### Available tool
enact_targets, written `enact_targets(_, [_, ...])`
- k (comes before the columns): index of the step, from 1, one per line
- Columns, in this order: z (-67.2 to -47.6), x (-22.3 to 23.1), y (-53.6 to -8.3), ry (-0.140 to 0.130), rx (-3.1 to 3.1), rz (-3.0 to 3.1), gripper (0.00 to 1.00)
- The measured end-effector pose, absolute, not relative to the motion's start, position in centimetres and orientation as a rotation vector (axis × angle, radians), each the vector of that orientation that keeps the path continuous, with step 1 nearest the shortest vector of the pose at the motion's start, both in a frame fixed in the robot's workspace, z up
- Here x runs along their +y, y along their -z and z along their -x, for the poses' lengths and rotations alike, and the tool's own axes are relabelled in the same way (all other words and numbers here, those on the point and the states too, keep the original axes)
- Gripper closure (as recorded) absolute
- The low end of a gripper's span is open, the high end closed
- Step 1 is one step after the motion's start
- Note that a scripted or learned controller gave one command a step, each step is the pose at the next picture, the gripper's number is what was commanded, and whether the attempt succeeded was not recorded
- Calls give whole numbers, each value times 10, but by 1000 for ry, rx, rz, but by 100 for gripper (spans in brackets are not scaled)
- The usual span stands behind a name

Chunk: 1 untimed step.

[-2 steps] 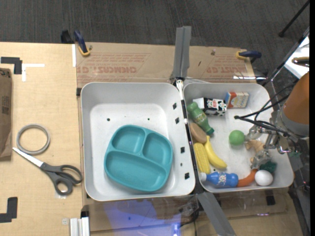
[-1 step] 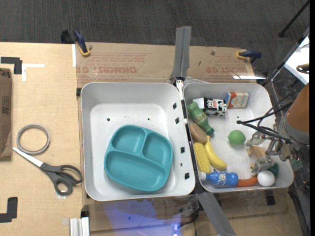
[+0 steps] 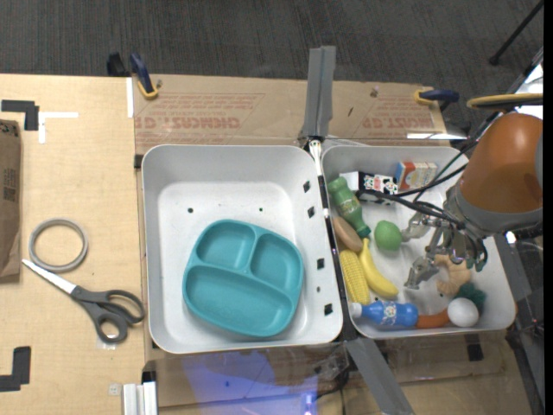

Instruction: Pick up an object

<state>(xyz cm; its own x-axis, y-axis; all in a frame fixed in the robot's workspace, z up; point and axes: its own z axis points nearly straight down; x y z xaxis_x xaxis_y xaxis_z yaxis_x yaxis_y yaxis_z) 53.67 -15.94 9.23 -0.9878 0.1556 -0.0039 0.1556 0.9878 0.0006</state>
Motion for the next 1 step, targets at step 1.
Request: enact_targets(1, [-594, -107, -92, 1, 3065, -672, 0])
